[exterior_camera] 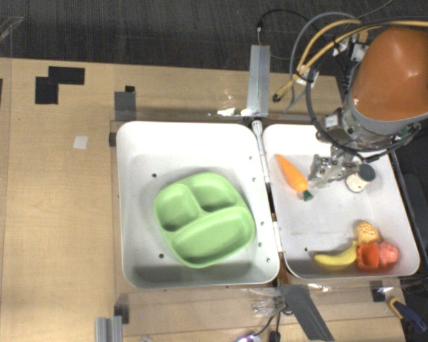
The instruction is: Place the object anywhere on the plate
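We see two white bins side by side on the bench. In the left bin [135,191] lies a green plate [203,218] with three compartments, near the middle of the bin, and we see nothing on it. In the right bin [385,212] a carrot [292,174] lies tilted near the left wall, in the far half, with its green end toward the near side. The gripper [329,171] hangs just beside the carrot, on its right; it holds nothing that we can see, and we cannot tell how it stands. A small pale round thing [356,183] lies just right of the gripper. In the near right corner we see a banana [335,259], a red fruit [378,255] and a small yellow piece [367,231] close together.
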You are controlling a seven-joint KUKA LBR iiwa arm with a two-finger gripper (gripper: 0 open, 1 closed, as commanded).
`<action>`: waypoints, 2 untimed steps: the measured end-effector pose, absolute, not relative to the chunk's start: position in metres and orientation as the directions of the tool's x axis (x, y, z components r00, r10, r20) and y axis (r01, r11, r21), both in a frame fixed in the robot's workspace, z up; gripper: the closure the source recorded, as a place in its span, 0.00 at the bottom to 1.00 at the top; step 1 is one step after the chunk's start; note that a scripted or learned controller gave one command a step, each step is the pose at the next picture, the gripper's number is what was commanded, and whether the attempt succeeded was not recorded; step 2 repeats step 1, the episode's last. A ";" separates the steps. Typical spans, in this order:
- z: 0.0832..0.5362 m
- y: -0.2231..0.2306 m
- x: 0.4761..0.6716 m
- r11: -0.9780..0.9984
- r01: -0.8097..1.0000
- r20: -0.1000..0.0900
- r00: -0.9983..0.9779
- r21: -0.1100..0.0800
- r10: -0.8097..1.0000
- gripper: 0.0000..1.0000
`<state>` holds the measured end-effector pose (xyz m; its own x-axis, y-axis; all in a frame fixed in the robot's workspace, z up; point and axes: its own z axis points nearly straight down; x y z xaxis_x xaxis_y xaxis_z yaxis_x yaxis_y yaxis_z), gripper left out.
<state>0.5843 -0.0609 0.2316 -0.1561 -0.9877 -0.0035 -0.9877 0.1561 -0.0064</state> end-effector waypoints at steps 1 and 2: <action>0.237 0.047 0.611 -0.024 -1.000 -0.005 0.024 -0.008 -1.000 1.00; 0.237 0.047 0.611 -0.024 -1.000 -0.005 0.024 -0.008 -1.000 1.00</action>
